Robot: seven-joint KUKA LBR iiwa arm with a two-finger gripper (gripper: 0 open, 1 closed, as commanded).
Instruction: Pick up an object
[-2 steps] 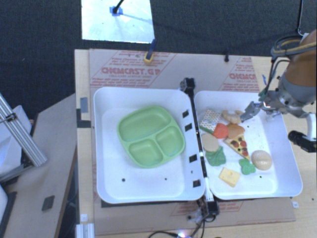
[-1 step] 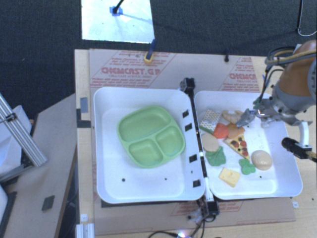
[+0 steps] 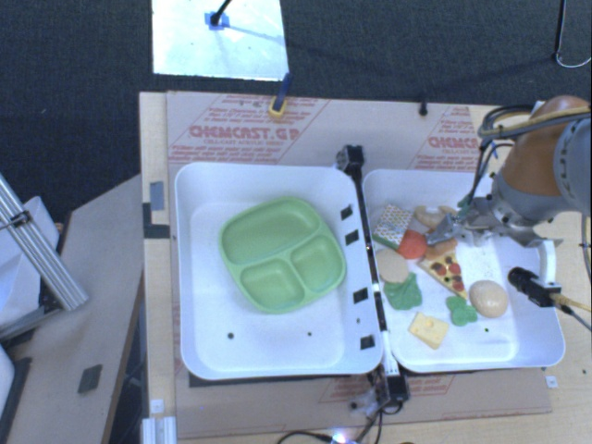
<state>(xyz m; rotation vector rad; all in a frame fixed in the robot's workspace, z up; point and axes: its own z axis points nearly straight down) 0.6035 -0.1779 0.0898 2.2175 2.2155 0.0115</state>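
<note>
Pizza slice (image 3: 445, 271) lies flat, long axis ten to four o'clock. Gripper (image 3: 450, 229) above it; finger state indeterminate.

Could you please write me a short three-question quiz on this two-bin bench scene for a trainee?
1. True or false: the green divided plate lies in the left bin.
2. Multiple choice: the cheese wedge lies (A) on the green plate, (B) near the front wall of the right bin, (C) outside both bins.
3. Fill the gap: the gripper hangs over the ____ bin, close to the red tomato and the pizza slice.

Key
1. True: it is the one thing in that bin.
2. B: it sits in front of the green broccoli piece.
3. Right.
</note>
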